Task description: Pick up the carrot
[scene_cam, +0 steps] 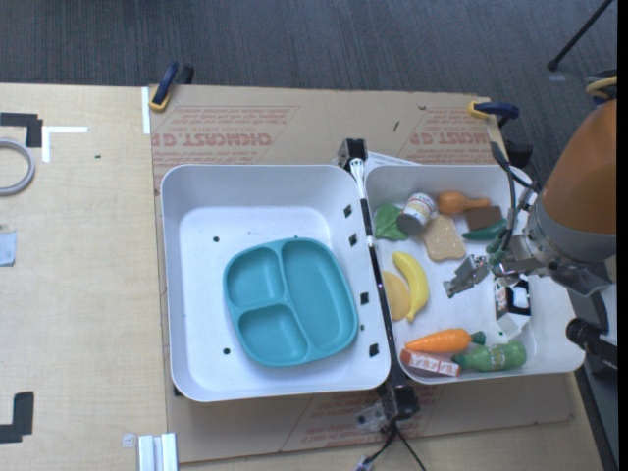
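1. Near edge of the right white plastic bin (549,366): the orange toy carrot (439,341) lies on its side, green top pointing toward the near right corner. A flat red-and-white packet (429,364) touches its near side; a green toy vegetable (494,357) sits just beside the leafy end.
2. Grasp advice: come down on the orange body mid-length, jaws across the short axis. Stay off the packet and the green piece, since a pinch there looks likely to drag neighbours.
3. Gripper (469,276) hovers over mid-bin, farther from the near edge than the carrot, nothing between the jaws. Spread or pressed together, can't tell at this angle.
4. Arm enters over the bin's right wall, wrist pitched down and toward the bin's left; needs to shift toward the near edge.
5. Far half: yellow toy banana (415,283), tan bread slice (444,238).
6. Left white bin (186,292) holds a teal divided plate (289,302).
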Available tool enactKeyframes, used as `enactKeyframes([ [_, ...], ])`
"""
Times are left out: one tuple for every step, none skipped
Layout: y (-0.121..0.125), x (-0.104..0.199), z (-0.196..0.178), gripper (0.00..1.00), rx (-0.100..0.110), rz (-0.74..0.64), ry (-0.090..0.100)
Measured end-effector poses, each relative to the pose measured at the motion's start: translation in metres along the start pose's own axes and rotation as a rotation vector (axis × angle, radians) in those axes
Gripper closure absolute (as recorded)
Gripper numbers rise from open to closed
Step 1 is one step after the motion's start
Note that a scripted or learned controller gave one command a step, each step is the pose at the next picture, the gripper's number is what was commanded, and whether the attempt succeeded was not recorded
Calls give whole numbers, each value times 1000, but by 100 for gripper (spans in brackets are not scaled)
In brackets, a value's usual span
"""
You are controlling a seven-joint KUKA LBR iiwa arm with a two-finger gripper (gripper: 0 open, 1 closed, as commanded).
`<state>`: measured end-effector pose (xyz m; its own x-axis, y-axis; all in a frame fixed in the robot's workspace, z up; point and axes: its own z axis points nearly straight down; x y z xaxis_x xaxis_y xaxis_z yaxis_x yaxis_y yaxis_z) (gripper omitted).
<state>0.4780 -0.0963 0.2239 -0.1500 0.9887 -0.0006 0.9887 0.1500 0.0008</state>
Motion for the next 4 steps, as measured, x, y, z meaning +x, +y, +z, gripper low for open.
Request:
enactKeyframes([
  [-1, 0, 113, 0, 1, 82, 1],
  [-1, 1, 132, 0, 2, 278, 2],
  [-1, -7, 102, 0, -1, 233, 0],
  [-1, 0, 132, 0, 2, -119, 2],
])
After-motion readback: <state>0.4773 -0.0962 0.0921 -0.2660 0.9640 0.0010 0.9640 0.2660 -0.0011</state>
